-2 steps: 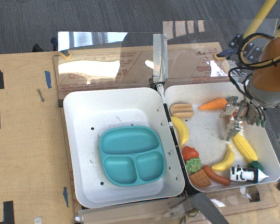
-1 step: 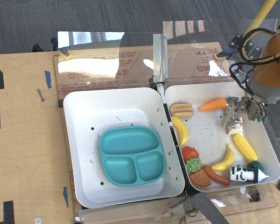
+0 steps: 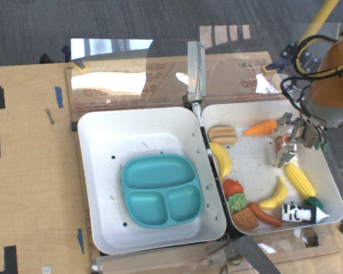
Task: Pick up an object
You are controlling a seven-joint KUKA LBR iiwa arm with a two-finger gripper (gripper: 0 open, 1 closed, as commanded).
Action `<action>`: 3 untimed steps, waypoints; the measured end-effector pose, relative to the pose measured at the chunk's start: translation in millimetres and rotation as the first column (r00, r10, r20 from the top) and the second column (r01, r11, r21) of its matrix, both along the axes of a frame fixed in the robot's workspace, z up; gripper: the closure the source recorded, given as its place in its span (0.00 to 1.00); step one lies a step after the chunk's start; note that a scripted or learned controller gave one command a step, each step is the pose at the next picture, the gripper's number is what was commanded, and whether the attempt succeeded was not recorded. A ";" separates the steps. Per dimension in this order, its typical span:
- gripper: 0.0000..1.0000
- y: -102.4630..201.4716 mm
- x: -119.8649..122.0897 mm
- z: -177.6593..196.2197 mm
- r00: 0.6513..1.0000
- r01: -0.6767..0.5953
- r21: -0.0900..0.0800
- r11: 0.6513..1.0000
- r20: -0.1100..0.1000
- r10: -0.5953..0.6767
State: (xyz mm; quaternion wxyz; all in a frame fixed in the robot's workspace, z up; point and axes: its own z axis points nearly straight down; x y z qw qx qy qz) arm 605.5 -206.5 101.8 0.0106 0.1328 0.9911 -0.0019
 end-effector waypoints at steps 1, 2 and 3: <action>0.00 1.0 0.8 -13.6 0.991 0.134 0.009 0.991 -0.009 -0.134; 0.00 54.1 -84.6 -12.2 0.968 0.253 0.008 0.968 -0.012 -0.252; 1.00 52.8 -79.4 0.7 0.968 0.251 0.006 0.968 0.007 -0.251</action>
